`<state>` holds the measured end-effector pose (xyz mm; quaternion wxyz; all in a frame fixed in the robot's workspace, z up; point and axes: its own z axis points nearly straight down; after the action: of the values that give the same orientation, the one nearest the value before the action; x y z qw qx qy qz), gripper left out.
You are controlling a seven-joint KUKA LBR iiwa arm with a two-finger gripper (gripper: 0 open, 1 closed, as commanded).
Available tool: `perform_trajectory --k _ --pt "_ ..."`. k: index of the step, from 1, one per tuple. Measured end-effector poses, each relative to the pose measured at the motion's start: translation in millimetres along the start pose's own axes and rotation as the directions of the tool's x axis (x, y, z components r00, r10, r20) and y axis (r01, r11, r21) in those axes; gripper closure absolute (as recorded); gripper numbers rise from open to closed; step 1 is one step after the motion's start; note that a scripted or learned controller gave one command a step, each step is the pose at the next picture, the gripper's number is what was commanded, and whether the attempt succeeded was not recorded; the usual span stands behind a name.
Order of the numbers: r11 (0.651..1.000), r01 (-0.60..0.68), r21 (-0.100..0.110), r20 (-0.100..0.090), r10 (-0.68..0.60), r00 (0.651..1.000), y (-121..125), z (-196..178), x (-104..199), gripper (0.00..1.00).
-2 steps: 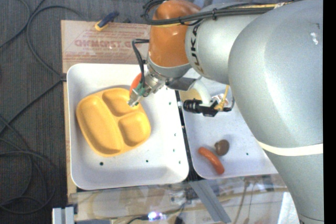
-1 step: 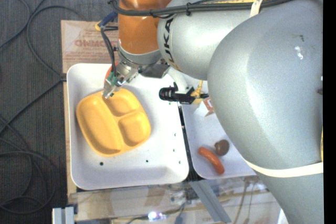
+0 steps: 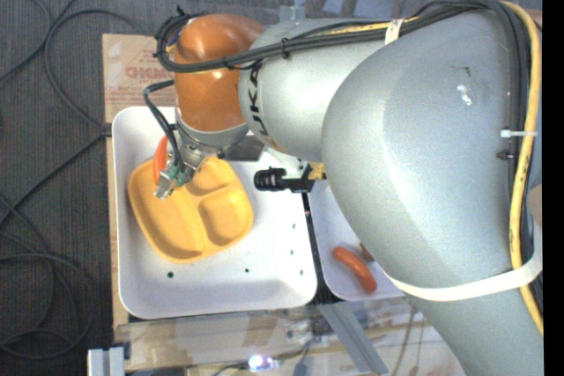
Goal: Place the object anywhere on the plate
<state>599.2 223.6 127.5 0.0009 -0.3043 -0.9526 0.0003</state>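
Sausage (image 3: 354, 269) down in the front of the right bin (image 3: 330, 277), orange-red, lying loose on the white floor with the big grey arm (image 3: 414, 145) looming over most of that side. It is well apart from everything that matters just now.

Moving up and across: the left bin (image 3: 264, 277) holds the yellow plate (image 3: 189, 209), a sectioned plate with rounded compartments, sitting tilted toward the bin's back-left corner. And here's the action. The gripper (image 3: 169, 180) is low over the plate's back-left edge, below the orange band (image 3: 210, 70) at the wrist. Something thin and orange-red, the carrot-like object (image 3: 159, 156), shows just beside the gripper, on the outer side, over the plate's rim. How wide the pincer stands, and whether it really has hold of that piece, I cannot tell; the wrist body covers the fingers from this angle.

Now the worry. That orange piece is right at the rim, not over a compartment. If it gets let go here, my guess is it could tip outward and land on the bin floor between plate and wall. A second risk: the gripper is so close to the plate's edge that a further drop could press the rim and rock or shove the plate. A small shift inward, toward the plate's middle, looks safer to me.

Farther back, the bench edge (image 3: 115, 57) and dark floor (image 3: 70, 13) with loose cables.
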Motion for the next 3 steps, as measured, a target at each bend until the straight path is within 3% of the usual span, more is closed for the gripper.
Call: perform_trajectory --k 1,2,3 --pt "0.955 -0.298 0.0 0.003 0.298 0.955 26.3 -114.0 -21.9 1.0" --pt "0.983 -0.183 0.002 0.0 0.183 0.983 -33.0 -67.8 47.9 1.0" --pt "0.961 -0.277 0.0 0.002 0.277 0.961 -15.8 -92.5 -12.5 1.0"
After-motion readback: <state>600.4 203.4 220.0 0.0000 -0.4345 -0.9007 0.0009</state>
